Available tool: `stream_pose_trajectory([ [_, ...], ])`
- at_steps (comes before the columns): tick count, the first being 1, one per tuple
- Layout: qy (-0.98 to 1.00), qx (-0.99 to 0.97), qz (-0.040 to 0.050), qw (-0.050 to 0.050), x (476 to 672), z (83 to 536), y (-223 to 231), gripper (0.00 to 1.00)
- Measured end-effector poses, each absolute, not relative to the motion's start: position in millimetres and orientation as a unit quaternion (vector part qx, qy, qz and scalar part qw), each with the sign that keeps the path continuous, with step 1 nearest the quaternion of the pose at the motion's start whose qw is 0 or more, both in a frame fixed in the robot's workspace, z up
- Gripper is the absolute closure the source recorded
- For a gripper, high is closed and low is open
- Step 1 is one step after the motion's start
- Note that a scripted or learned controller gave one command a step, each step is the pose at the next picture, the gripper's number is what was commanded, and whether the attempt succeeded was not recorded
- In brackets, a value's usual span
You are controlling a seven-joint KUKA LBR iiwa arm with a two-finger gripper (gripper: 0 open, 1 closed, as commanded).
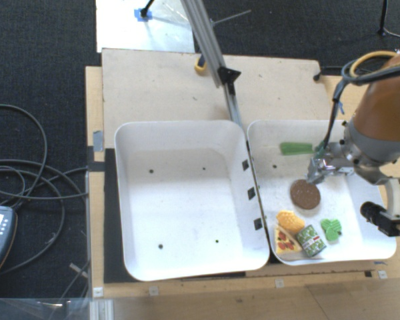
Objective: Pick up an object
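The right-hand shallow white bin (263,145) carries everything loose, mostly toward its front edge. The grey arm with the orange band (385,112) reaches in over the bin's right wall, wrist angled down toward the bin's middle. Its two-finger gripper (318,170) hangs just behind the flat round brown disc (305,195), which lies directly frontward of it, close beneath; being round, the disc has no long axis to favour. Whether the gripper is spread or closed I cannot tell. A long green piece (295,149) lies near the back edge.
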State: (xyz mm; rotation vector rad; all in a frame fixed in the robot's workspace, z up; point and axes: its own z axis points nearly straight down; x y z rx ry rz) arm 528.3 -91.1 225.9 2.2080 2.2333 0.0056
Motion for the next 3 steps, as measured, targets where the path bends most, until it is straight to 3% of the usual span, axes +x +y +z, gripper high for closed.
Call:
stream_pose_trajectory([
  [3,0.711,0.704,0.0013,0.0,561.1,221,69,1.0],
])
